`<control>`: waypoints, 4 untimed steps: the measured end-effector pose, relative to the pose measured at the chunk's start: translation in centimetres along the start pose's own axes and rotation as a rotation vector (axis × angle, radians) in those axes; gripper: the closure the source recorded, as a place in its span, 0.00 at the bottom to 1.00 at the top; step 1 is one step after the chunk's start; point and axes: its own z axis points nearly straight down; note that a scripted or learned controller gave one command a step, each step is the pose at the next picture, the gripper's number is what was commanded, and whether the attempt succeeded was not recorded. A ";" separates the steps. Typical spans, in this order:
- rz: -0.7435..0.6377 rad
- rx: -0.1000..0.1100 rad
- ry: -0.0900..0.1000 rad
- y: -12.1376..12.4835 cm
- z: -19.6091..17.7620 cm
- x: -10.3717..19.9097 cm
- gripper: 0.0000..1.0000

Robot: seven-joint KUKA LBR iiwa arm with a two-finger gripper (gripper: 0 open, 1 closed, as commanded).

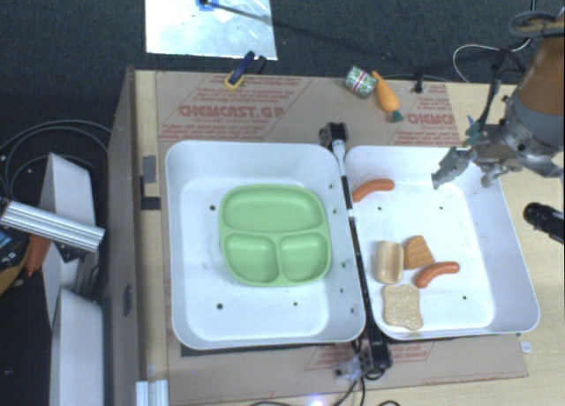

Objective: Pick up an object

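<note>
Tabletop [291, 104]: we see a cardboard-covered surface carrying two white bins side by side.
Left bin [190, 219]: we find a green divided plate [275, 235] lying flat near its middle, three compartments facing up.
Right bin [477, 219]: we count five food pieces in it, four of them clustered toward its lower left.
Arm [538, 100]: we see it enter from the right, above the right bin's upper right corner.
Hand [468, 166]: we see it hover over the bin's upper right part with its fingers spread apart and nothing between them, well apart from the food.
Bread slice [403, 306]: we place it lowest in the cluster, near the bin's front wall.
Pale roll [389, 260]: just above the bread slice.
Orange wedge [418, 250]: just beside the roll, on its right.
Lower sausage [436, 273]: we see it slanted, just beside the wedge.
Upper sausage [372, 188]: alone near the bin's upper left corner.
Toy carrot [386, 95]: we see it on the cardboard behind the bins, beside a small green can [360, 80].
</note>
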 end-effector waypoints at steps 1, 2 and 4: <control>0.002 0.003 0.001 -4.4 10.7 0.6 0.00; 0.001 -0.009 0.000 -4.1 18.0 2.6 0.00; -0.001 -0.003 -0.001 3.6 14.3 0.5 0.00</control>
